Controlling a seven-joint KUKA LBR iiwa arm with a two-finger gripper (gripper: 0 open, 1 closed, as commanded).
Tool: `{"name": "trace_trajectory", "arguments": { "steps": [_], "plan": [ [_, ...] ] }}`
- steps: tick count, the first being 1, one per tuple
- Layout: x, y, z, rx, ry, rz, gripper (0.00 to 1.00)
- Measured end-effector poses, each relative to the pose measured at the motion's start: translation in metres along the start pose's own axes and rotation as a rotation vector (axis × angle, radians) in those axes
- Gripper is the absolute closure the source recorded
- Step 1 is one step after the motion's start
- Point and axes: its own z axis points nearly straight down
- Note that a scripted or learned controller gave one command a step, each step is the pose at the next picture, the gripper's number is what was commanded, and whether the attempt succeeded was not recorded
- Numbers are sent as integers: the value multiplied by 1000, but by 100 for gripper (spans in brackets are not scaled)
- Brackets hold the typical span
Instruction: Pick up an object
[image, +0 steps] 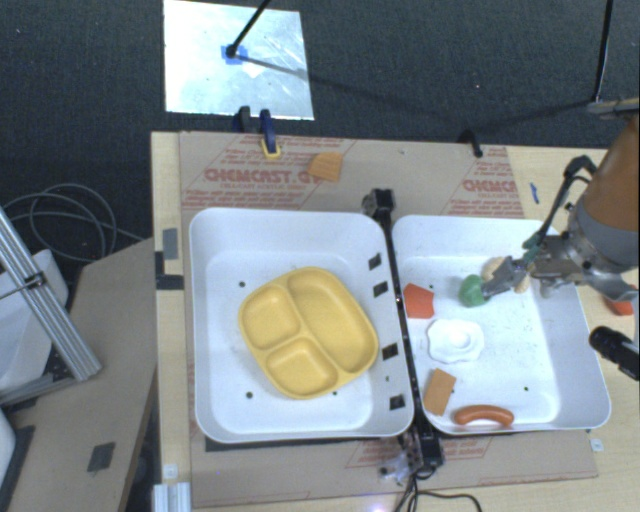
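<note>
White plastic forms both bins on the bench. In the camera view, the left bin (215, 240) contains a yellow tray (308, 330) with three compartments, lying flat near the middle. The right bin (575, 340) contains several small things: a green ball (471, 290) in the upper middle, an orange wedge (418, 300) near the left wall, a white fried egg (455, 341) just below the ball, a tan cracker (439, 390) lower down, and a sausage (483, 416) beside the front wall. The arm (610, 200) enters from the right, over the right bin. The gripper (502, 276) points to the left, and its tip is at the green ball, touching it or just beside it. Whether the fingers are apart or together, I cannot tell, because they are small and blurred. An orange piece (325, 166) lies on the cardboard behind the bins.
</note>
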Motion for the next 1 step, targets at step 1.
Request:
{"name": "trace_trajectory", "arguments": {
  "steps": [1],
  "plan": [
    [-45,-10,82,24,2,13,0]
  ]
}}
